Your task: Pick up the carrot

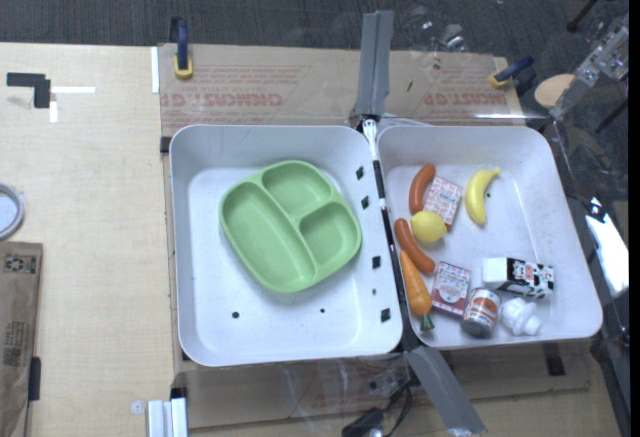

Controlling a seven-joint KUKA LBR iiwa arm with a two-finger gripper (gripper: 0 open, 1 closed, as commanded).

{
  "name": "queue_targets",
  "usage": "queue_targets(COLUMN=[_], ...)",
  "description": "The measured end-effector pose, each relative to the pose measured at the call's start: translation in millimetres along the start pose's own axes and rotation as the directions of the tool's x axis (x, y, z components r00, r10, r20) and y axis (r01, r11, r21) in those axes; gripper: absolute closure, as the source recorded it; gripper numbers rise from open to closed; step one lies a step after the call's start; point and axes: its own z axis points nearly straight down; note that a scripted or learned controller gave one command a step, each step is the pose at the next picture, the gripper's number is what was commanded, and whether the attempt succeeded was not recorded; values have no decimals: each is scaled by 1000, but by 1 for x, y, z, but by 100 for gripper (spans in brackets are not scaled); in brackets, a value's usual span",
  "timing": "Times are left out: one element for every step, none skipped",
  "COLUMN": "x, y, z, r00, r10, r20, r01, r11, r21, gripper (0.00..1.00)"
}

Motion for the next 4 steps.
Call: queue_targets(x=[-1, -2, -2, -3], y=[1, 2, 3, 3], z=[-9, -19, -28, -37], r00=[1000, 1000, 1000, 1000], r10=[-2, -3, -4, -6], r20=[4, 9, 13, 17], r01=[2, 3, 4, 6], r11=[1000, 1000, 1000, 1000], r21=[-1, -1, -2, -2], gripper=[100, 100, 100, 100])
